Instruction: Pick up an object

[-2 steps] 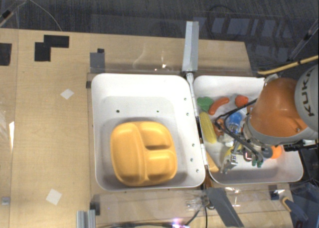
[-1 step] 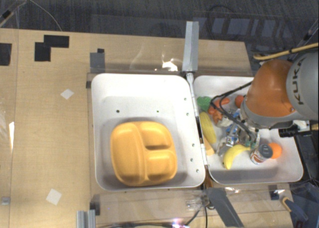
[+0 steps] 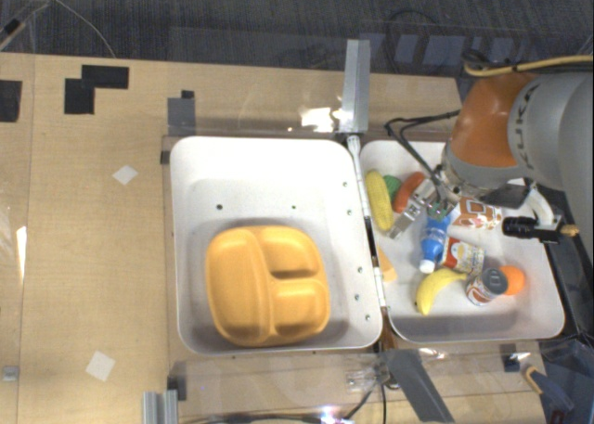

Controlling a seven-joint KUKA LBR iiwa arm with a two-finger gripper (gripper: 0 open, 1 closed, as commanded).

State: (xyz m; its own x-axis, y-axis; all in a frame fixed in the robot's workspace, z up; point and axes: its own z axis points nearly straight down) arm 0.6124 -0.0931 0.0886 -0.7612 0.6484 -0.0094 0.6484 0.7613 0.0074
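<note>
Gripper (image 3: 415,212), fingers seemingly parted and holding nothing, hangs in the right bin (image 3: 548,315). The blue bottle (image 3: 432,238) stands just beside it toward the bin's near wall, long axis roughly along that line.

A yellow divided tray (image 3: 267,283) lies in the left white bin (image 3: 269,158) on the wooden bench (image 3: 83,255).

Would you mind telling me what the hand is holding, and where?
Cannot be told: the hand sits among the items in the right white bin, with no object visibly between its tips.
</note>
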